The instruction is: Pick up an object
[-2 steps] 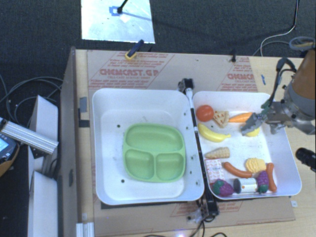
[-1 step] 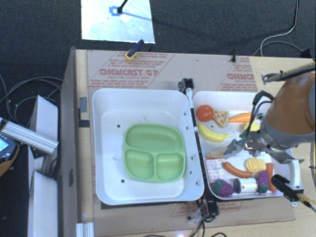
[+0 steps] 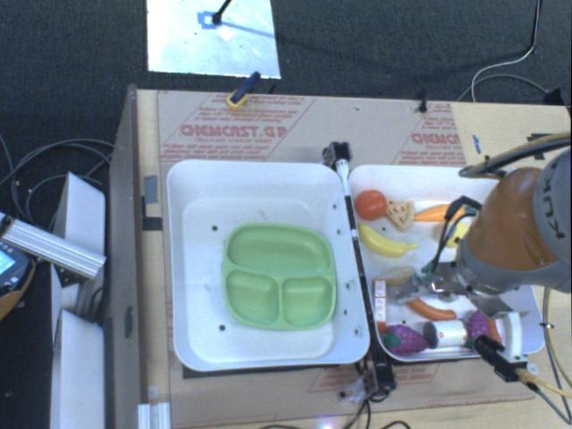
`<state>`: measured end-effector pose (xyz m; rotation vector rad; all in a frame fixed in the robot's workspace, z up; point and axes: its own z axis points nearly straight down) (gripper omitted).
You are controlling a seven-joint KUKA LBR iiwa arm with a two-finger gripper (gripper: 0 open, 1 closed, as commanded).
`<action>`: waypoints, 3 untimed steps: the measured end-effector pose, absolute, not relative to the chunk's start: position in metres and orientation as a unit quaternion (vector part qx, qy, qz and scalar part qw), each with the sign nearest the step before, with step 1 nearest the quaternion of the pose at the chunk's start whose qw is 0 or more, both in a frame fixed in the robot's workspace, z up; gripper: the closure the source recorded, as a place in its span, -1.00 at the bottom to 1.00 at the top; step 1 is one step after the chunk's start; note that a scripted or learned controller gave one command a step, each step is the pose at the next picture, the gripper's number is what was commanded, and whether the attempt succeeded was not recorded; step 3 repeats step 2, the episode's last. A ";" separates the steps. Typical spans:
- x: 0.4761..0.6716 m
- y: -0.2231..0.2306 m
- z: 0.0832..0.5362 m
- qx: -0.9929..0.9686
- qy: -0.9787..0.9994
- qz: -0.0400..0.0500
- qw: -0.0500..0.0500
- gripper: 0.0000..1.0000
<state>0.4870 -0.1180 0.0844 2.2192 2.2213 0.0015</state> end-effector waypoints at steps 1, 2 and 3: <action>0.488 -0.117 0.095 0.706 0.708 0.002 0.001 1.00; 0.572 -0.054 0.186 0.705 0.709 0.002 0.002 1.00; 0.572 -0.054 0.186 0.705 0.709 0.002 0.002 1.00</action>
